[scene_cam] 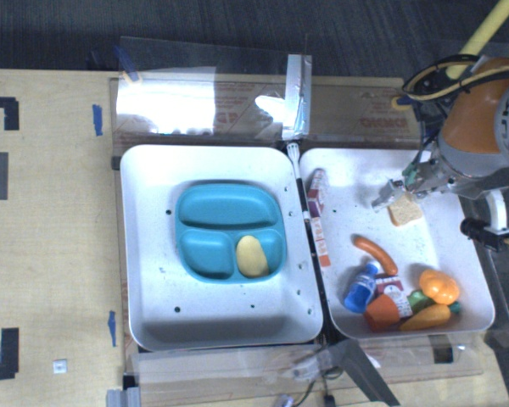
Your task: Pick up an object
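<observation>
Over the far part of the right shallow white bin [479,253]: the grey arm with an orange band [479,125], coming in from the right. At its tip, the two-finger gripper [405,188], low above the bin floor. Hard to tell if open or shut; too small and blurry here.

Just under the gripper: a small tan square piece, maybe bread [405,213]. Seems to touch the gripper's tip, but cannot say if held.

Nearer the front of the same bin, well apart from the gripper: a long orange-red sausage shape [375,251], a little blue bottle [360,288], a red chunk [382,311], a round orange pepper [440,287] and an orange carrot shape [427,316], all bunched close together. Along the left wall of that bin: a thin red and white tube [314,192].

In the left shallow white bin [144,227]: a blue plastic plate with three parts [229,209]. In its front right part: a yellow egg-shaped thing [252,256].
</observation>
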`<state>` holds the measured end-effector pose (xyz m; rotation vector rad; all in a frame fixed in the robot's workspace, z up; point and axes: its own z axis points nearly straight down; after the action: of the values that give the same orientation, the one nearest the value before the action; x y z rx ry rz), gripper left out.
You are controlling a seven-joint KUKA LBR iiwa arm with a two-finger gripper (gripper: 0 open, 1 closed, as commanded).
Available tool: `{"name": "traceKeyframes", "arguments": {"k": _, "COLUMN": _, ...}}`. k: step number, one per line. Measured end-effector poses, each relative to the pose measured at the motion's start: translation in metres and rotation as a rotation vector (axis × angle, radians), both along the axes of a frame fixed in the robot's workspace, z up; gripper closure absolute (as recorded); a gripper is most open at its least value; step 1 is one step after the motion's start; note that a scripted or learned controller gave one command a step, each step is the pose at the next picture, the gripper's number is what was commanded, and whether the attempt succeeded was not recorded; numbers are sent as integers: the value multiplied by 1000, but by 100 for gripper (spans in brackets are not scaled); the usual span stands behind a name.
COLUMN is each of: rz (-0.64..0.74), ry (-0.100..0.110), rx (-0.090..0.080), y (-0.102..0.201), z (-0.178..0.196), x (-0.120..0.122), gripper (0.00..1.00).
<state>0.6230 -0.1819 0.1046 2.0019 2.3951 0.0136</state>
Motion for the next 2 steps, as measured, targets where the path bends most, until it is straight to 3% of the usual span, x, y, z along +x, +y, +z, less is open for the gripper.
{"name": "traceKeyframes", "arguments": {"k": 1, "rz": 24, "ry": 4, "rx": -3, "y": 10, "z": -12, "x": -7, "gripper": 0}}
{"name": "traceKeyframes", "arguments": {"k": 2, "rz": 23, "ry": -4, "rx": -6, "y": 9, "z": 1, "x": -5, "gripper": 100}}
